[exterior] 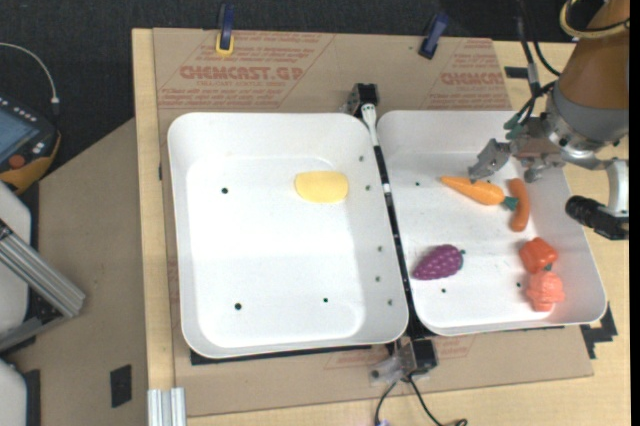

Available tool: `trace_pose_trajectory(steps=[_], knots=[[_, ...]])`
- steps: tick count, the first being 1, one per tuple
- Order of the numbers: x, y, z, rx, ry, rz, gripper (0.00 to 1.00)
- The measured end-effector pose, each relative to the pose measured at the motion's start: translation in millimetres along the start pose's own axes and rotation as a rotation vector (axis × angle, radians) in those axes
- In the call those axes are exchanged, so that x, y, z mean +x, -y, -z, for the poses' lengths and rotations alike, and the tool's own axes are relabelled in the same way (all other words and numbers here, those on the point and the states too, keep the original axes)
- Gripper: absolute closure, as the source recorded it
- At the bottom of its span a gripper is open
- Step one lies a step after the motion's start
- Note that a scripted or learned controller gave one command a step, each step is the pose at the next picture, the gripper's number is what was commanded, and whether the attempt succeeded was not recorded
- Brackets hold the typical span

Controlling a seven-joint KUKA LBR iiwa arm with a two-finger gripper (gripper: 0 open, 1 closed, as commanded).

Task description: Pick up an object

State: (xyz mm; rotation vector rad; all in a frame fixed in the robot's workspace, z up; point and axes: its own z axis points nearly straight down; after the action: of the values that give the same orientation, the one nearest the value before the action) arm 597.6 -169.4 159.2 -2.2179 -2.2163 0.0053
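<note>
Dark carpet surrounds a bench topped with brown cardboard (300, 64), printed in red letters and pinned at its far edge by two blue clamps (225, 26). Two shallow white bins sit side by side on it, their inner rims touching along a black divider.

Seen from the camera above, the left bin (200, 244) holds one thing, a yellow lemon-like piece (321, 186) lying in its far half, toward the divider. The right bin (440, 309) holds the rest. An orange carrot (473, 190) lies tilted near the middle of the far half. Just beside its right end lies a slim red-orange chili pepper (517, 205), roughly upright in the picture. A purple bunch of grapes (439, 262) rests near the divider in the near half. At the near right, a red pepper (537, 254) sits just above a pink lumpy piece (545, 291), the two touching or nearly so.

The arm comes in from the right, its orange band and grey wrist above the right bin's far right corner. Its gripper (512, 157) hangs over the carrot and chili, with the two grey fingers (491, 157) spread apart and nothing between them. I cannot tell whether the fingertips touch the carrot or are just above it.
</note>
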Motion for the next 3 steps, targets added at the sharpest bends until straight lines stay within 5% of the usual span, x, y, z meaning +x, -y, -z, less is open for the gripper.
trace_pose_trajectory(steps=[1, 2, 3], knots=[[39, -24, -44, -0.002, -0.001, 0.005, 0.00], [50, -5, -76, -0.001, 0.000, 0.000, 0.00], [49, -7, -64, -0.008, 0.002, 0.000, 1.00]])
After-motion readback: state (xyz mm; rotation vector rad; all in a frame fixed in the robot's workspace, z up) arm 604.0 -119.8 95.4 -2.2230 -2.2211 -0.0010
